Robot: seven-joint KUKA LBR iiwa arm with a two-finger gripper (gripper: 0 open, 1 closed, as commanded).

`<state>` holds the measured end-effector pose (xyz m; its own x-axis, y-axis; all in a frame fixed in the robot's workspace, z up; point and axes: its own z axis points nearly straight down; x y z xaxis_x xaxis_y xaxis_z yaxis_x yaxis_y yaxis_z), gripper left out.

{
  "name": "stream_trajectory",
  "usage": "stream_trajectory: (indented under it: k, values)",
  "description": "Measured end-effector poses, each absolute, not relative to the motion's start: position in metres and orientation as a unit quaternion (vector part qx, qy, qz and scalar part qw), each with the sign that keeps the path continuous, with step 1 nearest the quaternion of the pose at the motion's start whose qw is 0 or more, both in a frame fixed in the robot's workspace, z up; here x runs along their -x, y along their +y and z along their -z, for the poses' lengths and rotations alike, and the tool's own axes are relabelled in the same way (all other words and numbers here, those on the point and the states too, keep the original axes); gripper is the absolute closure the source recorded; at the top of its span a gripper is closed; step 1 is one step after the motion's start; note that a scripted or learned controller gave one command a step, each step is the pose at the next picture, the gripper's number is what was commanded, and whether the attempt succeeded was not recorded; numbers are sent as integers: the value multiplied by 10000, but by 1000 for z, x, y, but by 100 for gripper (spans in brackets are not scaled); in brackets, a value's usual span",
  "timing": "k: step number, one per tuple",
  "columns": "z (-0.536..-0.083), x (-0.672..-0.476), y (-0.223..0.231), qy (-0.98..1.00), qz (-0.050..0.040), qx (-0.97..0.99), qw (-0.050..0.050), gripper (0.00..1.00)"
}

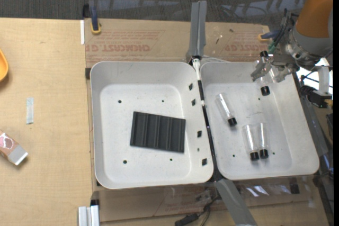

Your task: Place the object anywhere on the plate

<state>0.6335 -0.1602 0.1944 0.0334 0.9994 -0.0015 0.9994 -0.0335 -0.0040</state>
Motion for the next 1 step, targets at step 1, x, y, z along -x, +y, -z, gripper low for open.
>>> stream_trajectory:
  k: [1]
  values:
    - [-238, -656, -104, -8436, -5, 5370, -1, 100]
